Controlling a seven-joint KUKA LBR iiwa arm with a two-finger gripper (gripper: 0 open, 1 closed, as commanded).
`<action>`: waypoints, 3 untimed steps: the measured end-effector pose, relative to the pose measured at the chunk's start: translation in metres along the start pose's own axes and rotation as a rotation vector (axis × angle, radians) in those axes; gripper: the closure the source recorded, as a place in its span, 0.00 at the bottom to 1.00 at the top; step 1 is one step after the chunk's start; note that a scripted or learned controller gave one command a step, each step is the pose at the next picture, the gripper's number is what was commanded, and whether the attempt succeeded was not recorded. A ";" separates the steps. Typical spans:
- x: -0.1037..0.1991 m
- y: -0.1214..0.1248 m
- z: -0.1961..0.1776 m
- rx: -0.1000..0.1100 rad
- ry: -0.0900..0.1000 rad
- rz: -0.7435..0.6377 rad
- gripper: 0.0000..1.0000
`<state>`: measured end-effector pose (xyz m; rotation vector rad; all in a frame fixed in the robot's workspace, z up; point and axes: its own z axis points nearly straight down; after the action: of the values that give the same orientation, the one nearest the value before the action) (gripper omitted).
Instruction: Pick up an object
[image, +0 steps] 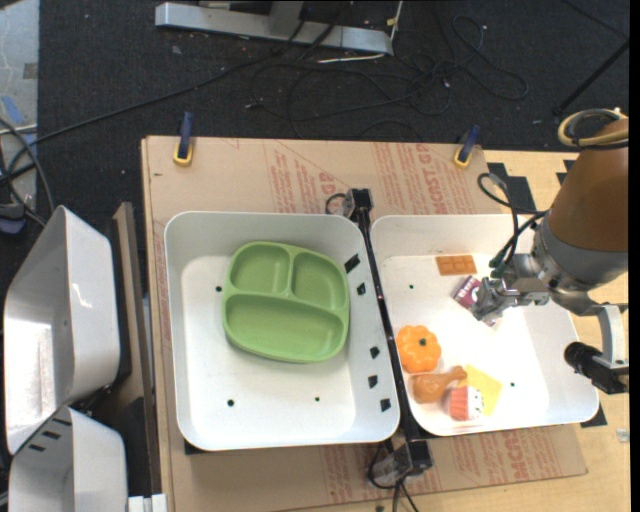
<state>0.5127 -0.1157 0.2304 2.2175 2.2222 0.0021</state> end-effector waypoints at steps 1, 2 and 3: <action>0.045 0.007 -0.006 0.001 0.002 -0.006 1.00; 0.094 0.014 -0.014 0.002 0.002 -0.007 1.00; 0.151 0.017 -0.018 0.003 0.002 -0.007 1.00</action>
<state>0.5290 0.0354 0.2479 2.2118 2.2326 0.0017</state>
